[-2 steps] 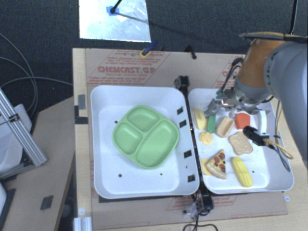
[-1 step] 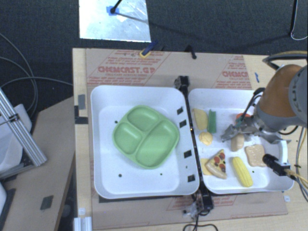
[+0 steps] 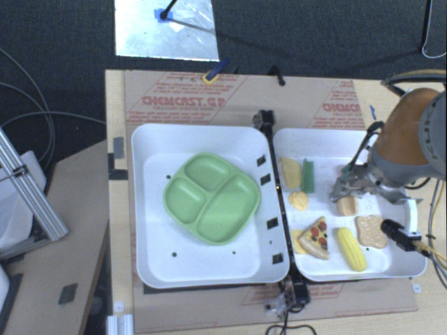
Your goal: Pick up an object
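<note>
The table carries two shallow white bins side by side. The left bin holds a green divided plate lying flat near its middle. The right bin holds the small food pieces, and the arm reaches into it from the right, its orange band above the wrist.

The gripper sits low over the middle of the right bin, directly above a small tan piece. That piece lies just under the gripper, partly covered by it. Whether the gripper is spread or closed, and whether it has hold of anything, I cannot tell at this angle.

Around it, from larger to smaller: a corn cob near the front wall, a pizza slice to its left, a toast piece to its right, a yellow wedge with a green stick just beside it, and a small yellow lump.

The likely trouble is a miss. The tan piece is small and low, so the gripper could close above it or push it aside. The toast piece lies near, and a slightly off descent could nudge it or catch both. The lump, well apart, looks safe.
</note>
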Tool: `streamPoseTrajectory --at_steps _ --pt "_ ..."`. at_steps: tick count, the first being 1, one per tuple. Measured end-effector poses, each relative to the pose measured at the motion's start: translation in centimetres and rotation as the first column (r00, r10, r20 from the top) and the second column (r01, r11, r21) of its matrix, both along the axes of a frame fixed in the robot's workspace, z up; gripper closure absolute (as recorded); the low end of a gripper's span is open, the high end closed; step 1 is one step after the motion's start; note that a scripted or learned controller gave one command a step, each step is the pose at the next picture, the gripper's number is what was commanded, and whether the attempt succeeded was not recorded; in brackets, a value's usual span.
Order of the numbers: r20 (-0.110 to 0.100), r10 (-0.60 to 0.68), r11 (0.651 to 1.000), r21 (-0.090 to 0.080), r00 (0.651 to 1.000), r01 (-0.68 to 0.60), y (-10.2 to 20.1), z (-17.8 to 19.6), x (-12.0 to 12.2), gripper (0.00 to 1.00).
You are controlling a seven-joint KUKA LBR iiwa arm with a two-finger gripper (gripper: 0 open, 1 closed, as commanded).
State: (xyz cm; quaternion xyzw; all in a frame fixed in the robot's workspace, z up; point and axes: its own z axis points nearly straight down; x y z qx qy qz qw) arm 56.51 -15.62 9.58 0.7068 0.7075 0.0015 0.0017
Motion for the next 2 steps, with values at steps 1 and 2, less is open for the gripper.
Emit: streamPoseTrajectory --at_steps 1,2 --pt "0.002 0.009 1.0 0.002 1.0 -0.009 7.4 6.9 1.0 1.0" --pt "-0.001 0.01 1.0 0.004 1.0 -0.01 14.3 10.9 -2.9 1.0"
